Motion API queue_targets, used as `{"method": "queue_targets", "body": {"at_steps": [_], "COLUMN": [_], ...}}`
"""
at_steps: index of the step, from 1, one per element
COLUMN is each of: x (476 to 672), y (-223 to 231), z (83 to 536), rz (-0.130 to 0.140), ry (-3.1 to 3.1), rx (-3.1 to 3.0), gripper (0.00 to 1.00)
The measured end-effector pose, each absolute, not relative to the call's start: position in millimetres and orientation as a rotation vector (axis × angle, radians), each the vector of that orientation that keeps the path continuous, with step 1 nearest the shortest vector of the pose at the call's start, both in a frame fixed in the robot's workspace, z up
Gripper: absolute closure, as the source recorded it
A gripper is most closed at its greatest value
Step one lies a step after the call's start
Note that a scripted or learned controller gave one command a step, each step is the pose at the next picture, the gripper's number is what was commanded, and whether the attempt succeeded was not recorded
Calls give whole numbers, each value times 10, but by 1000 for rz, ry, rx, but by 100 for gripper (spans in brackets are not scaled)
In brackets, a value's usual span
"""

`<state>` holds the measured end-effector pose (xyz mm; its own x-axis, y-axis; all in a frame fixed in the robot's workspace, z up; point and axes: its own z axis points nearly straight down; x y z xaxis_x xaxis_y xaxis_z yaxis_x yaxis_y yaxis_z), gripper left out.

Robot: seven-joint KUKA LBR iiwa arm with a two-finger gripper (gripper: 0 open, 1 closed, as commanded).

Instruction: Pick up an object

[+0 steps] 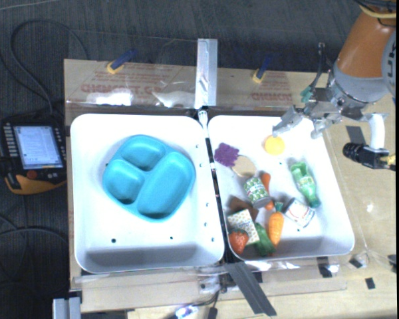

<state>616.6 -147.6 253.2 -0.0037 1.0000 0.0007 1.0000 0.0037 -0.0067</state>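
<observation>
Wooden bench (139, 85) — dark carpet (53, 18) around.

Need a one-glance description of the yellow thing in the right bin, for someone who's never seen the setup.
Start at the right bin, the one crowded with toy food. Look to its far end, where the claw hangs above the rim. Just below the claw lies the yellow ball: small, round, plain yellow, on bare white floor, apart from the purple piece and the tan piece to its left.
</observation>
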Motion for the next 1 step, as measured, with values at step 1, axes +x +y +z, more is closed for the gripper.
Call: {"method": "queue_targets", "body": {"at_steps": [1], "x": [5832], "y": [-1827], "z": [1292], "rz": [6], "ry": [-2382], "rx": [-2038], "gripper": [0]}}
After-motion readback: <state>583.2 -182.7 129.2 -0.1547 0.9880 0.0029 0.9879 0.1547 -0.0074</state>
